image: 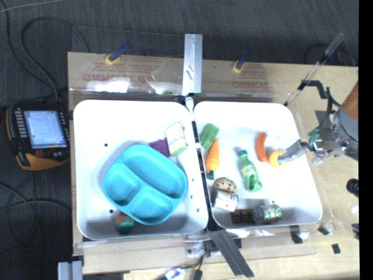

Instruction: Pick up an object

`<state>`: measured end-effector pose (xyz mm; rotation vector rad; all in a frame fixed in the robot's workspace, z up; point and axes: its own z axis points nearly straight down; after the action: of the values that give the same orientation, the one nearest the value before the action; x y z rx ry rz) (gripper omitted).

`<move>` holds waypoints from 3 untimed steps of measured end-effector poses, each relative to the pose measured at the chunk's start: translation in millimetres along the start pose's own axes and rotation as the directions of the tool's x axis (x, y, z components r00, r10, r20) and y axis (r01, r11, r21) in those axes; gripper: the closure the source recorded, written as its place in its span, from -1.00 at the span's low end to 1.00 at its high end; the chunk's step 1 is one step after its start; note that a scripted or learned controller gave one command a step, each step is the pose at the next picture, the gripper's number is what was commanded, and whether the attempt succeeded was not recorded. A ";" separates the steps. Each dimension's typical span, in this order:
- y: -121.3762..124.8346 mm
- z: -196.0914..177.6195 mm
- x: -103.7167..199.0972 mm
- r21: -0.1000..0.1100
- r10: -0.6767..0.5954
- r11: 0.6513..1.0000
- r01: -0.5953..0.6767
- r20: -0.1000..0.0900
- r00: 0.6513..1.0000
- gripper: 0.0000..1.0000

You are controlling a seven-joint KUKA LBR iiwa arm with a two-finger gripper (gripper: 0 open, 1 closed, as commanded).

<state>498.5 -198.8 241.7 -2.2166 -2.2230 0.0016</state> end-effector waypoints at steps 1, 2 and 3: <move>-15.0 77.4 -24.5 0.001 0.110 0.994 -0.110 0.001 0.994 -1.00; 48.9 151.4 4.6 -0.014 0.071 0.997 -0.071 0.003 0.998 -1.00; 49.8 141.5 5.4 -0.015 0.069 0.997 -0.069 0.003 0.998 1.00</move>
<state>548.0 -193.1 100.1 -2.3019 -2.1537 -0.0114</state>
